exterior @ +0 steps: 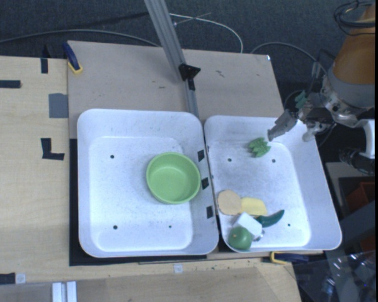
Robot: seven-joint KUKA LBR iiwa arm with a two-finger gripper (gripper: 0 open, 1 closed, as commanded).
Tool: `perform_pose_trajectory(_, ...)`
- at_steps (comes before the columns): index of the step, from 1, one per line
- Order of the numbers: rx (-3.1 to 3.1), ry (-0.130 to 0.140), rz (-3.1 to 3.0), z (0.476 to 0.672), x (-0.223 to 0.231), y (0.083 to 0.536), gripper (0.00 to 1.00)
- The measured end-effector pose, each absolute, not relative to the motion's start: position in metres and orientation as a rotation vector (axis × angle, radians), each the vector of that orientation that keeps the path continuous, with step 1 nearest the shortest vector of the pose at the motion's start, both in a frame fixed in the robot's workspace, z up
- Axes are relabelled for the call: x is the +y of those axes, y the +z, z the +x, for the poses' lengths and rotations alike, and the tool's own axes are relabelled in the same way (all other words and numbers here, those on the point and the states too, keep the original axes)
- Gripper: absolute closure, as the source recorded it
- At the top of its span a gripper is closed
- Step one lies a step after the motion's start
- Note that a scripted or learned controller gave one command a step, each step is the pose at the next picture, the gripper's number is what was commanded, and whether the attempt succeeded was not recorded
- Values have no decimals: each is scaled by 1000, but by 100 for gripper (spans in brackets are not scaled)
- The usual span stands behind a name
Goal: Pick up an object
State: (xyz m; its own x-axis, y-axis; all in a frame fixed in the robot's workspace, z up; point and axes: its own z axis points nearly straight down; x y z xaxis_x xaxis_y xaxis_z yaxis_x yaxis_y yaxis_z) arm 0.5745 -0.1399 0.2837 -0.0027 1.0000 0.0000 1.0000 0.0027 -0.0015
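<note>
1. Nearest the camera, at the right bin's (315,187) front edge, lies a cluster: a green ball (240,238), a white block (248,224) touching it, a dark green pepper (273,218), a yellow piece (254,206) and a tan disc (229,202) just beside one another.
2. In the left bin (97,168) a green bowl (172,178) sits upright, well apart from everything else.
3. Farther back in the right bin, a small leafy green piece (259,146) lies alone on the floor. It looks the likeliest target, since the arm is near it.
4. The gripper (282,128) comes in from the right, tilted, its tip just beside the green piece and slightly behind it. Nothing can be seen between the fingers, and whether they are spread or closed cannot be told from this angle.
5. Step in hand, as I judge it: the approach, with the grasp not yet made.
6. The next move calls for centring the tip over the green piece, lowering to the bin floor, and closing on it. The piece is small and low, so a slight offset could nudge it aside instead of catching it.
</note>
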Motion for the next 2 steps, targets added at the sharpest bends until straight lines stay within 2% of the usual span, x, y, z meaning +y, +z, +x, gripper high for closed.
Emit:
perform_pose_trajectory(1,-2224,1,-2218,575,-140,284,0)
perform_pose_trajectory(2,-2218,8,-2216,570,-140,220,0)
